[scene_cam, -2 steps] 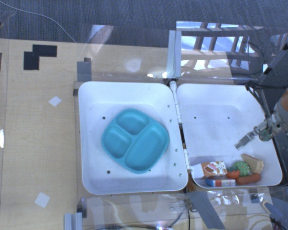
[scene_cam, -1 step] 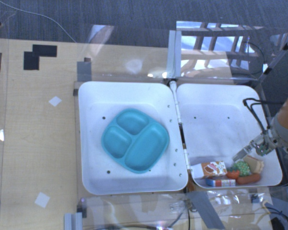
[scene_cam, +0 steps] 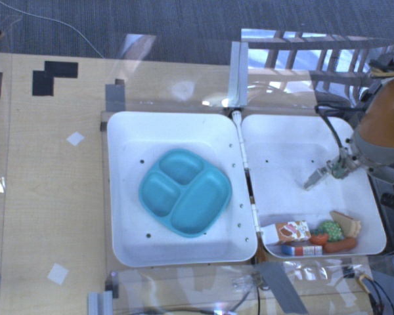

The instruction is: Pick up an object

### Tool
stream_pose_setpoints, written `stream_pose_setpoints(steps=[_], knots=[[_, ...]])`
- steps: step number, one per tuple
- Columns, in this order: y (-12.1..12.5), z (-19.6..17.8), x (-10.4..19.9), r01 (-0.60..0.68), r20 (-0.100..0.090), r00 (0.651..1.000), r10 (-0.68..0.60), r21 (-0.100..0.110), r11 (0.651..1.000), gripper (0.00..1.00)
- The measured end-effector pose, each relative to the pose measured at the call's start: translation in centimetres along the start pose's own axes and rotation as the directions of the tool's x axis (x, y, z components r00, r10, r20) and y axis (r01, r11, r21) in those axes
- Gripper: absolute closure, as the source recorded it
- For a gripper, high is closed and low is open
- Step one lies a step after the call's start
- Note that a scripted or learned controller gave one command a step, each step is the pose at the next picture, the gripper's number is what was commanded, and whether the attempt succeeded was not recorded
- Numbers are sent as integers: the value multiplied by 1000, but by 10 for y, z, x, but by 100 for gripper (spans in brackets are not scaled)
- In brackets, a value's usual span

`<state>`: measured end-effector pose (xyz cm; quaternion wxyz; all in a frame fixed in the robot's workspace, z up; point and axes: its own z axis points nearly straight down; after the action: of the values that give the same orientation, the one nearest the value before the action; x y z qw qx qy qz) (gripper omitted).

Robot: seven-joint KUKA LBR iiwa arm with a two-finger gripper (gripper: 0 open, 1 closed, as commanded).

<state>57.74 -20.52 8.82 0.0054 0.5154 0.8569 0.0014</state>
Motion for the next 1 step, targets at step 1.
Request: stream_pose_setpoints(steps=[1], knots=[[-47, -61, 24, -137, -3, 991, 137, 4, 991, 0]])
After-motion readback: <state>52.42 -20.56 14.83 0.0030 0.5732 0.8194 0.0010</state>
